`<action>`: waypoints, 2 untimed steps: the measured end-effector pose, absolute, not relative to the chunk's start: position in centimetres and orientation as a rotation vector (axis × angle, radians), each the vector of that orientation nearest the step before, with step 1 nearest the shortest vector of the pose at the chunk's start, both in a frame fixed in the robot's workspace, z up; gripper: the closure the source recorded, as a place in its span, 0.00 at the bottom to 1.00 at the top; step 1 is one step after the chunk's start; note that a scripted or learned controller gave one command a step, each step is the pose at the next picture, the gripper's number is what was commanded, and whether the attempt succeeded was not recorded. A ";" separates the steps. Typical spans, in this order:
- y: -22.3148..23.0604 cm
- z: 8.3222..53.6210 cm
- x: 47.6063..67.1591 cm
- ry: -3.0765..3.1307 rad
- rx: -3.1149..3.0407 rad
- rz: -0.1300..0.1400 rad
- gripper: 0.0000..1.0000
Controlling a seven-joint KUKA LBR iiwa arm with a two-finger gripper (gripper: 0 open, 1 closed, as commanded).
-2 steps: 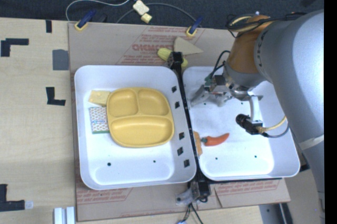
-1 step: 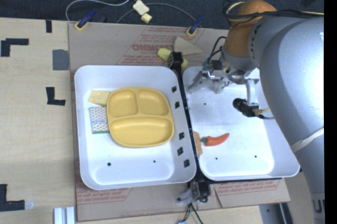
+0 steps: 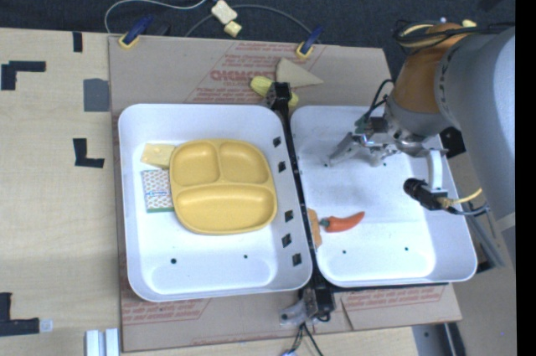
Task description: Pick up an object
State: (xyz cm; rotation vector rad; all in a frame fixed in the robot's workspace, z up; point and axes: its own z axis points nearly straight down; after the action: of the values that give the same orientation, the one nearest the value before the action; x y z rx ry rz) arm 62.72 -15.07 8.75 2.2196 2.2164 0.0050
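An orange chili pepper point(image 3: 344, 222), small and slender, lay on the floor of the right bin point(image 3: 419, 258), toward its near left part. Its long axis ran roughly left to right, tilting slightly so the right tip sat a little farther back, with a darker stem end at the left. A small orange piece point(image 3: 313, 227) rested just beside it against the bin's left wall.

The gripper point(image 3: 339, 152) hung over the far part of the same bin, reaching in from the right. Its two thin fingers appeared spread apart, pointing left, with nothing between them. The pepper lay nearer than the gripper and at about the same left-right position, clearly apart from it. By my judgement, the coming move would need the gripper to travel toward the near side and close across the pepper's narrow width.

The grey arm point(image 3: 469, 86), with its orange band, filled the right side.

In the left bin point(image 3: 209, 275) sat a yellow divided plate point(image 3: 222, 185), with a pale yellow block point(image 3: 156, 154) and a patterned card point(image 3: 156, 189) touching its left edge. Both bins rested on cardboard point(image 3: 243, 69) upon the tabletop point(image 3: 50, 203).
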 end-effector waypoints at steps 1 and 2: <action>-10.2 8.8 53.5 2.217 2.217 0.004 0.00; -17.4 18.9 49.5 2.211 2.224 0.000 0.00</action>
State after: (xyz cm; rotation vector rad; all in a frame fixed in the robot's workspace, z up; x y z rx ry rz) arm 49.54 -17.38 18.90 2.2242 2.2110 0.0002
